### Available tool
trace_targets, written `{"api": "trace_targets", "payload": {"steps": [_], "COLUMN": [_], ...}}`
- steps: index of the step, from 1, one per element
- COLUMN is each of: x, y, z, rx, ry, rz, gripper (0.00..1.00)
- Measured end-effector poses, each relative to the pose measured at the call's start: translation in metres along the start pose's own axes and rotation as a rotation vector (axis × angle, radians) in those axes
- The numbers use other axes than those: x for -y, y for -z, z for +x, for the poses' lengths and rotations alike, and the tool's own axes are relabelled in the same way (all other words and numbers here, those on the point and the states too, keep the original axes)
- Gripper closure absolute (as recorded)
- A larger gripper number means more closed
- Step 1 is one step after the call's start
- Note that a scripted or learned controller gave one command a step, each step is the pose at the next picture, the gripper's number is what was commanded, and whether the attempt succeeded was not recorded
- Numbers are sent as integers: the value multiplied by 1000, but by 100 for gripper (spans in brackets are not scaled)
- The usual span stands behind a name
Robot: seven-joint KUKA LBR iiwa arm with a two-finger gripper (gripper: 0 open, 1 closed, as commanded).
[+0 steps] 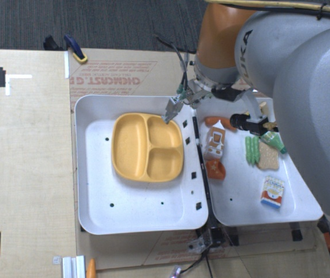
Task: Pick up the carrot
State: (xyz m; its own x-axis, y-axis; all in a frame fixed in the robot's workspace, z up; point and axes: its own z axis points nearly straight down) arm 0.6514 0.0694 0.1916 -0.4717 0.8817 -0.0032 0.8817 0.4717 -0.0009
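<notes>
Arm (281, 57): reaches in from the right, grey, orange band above the wrist; leans over the far edge of the bins; black and yellow cable along its top
Gripper (171, 113): hangs over the far right corner of the left bin, tips just above the rim of the tray; fingers look close together with nothing between them
Carrot (215, 121): orange, in the right bin near its far left corner, just beside the divider; apart from the gripper
Left bin (95, 201): white, shallow; bears a yellow three-part tray (147, 147)
Right bin (240, 207): white; holds a small carton (215, 143), a red piece (215, 169), a green pod (252, 150), a bread slice (268, 156), a small box (272, 191)
Surface: pale wooden bench (20, 184); cardboard sheet (113, 77) under the bins; dark floor beyond
Writing: red mirrored print on the cardboard, unreadable; "KUKA" partly seen on the arm
</notes>
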Motion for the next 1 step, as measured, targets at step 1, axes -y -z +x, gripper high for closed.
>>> {"api": "trace_targets", "payload": {"steps": [1], "x": [72], "y": [0], "z": [25], "rx": [-1], "ry": [-99], "rz": [3], "gripper": [0]}}
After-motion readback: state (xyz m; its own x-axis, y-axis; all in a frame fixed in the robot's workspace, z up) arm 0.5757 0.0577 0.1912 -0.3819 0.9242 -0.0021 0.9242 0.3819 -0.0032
